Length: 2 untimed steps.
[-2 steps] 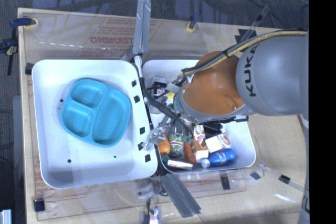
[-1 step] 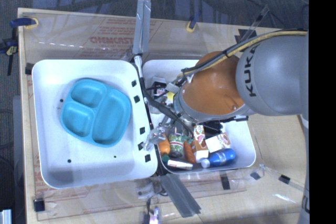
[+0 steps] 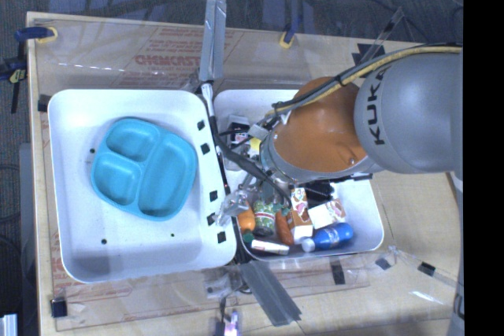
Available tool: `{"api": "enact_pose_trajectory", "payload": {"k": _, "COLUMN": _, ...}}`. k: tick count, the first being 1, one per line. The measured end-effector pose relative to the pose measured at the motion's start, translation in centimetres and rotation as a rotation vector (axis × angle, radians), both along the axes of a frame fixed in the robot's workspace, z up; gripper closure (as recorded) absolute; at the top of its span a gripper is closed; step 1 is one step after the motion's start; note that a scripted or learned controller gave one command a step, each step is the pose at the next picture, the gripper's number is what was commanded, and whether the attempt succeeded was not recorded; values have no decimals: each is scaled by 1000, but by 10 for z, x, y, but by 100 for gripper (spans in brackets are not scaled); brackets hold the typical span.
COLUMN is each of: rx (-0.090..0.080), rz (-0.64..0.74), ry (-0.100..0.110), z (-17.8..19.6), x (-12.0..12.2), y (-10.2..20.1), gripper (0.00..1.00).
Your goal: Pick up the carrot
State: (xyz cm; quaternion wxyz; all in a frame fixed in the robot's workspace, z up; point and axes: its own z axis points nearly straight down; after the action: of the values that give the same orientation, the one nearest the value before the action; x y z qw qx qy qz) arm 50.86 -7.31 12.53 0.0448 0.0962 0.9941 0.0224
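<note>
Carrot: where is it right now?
The carrot lies in the right bin, at its front-left corner, just left of the green packet and under the hand.

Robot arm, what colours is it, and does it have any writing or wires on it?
The arm is smooth, rounded grey with black "KUKA" lettering, then a big orange band near the wrist. Yellow and black cables run along it. The end effector looks like silvery metal.

Bright, even overhead light; soft shadows; perhaps slight blur.
</note>
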Motion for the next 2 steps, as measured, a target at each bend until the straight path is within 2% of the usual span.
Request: {"api": "enact_pose_trajectory", "payload": {"k": 2, "rx": 0, "rz": 27, "ry": -3, "z": 0, "x": 0, "y": -1, "gripper": 0}}
